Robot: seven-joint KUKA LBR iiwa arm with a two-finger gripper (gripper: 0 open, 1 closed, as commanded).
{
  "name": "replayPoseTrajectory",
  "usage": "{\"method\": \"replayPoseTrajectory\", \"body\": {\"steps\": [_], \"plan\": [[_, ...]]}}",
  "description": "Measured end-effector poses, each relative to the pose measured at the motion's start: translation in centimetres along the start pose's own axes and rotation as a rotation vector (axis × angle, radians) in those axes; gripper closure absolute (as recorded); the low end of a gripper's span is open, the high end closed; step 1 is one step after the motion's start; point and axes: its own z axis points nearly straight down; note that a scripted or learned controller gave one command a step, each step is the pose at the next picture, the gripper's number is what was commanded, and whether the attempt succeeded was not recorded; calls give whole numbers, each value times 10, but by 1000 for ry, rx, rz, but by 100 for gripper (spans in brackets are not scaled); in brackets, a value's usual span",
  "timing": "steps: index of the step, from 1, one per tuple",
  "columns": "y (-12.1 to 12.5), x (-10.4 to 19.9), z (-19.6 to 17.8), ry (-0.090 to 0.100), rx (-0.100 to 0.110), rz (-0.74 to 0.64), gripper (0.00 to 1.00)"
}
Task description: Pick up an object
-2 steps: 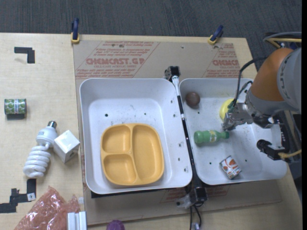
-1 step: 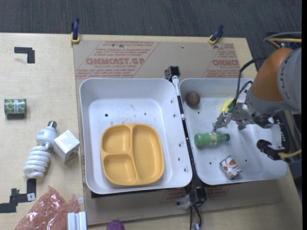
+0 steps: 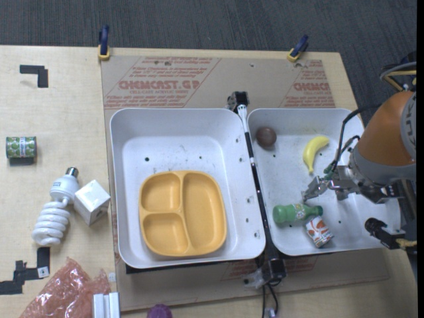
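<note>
The right bin (image 3: 351, 121) holds a yellow banana (image 3: 315, 152), a brown round fruit (image 3: 266, 136), a green bottle (image 3: 297, 212) lying on its side, and an orange and white can (image 3: 319, 231). My gripper (image 3: 319, 182) hangs low over the middle of this bin, just below the banana and just above the green bottle. Its fingers are spread open with nothing between them. The arm's grey and orange wrist (image 3: 391, 141) covers the bin's right side.
A yellow divided plate (image 3: 183, 212) lies in the left bin (image 3: 132, 131). On the bench to the left are a spiral light bulb (image 3: 54, 207), a white cube (image 3: 92, 201), a green can (image 3: 20, 148) and a pink mesh bag (image 3: 66, 290).
</note>
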Motion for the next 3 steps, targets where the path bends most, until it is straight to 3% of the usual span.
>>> {"method": "replayPoseTrajectory", "body": {"steps": [1,2,3], "plan": [[-44,45,0,1,0,1,0],[-42,44,-10,-1,-6,3,100],[-13,111,-100,-1,-2,-3,100]]}}
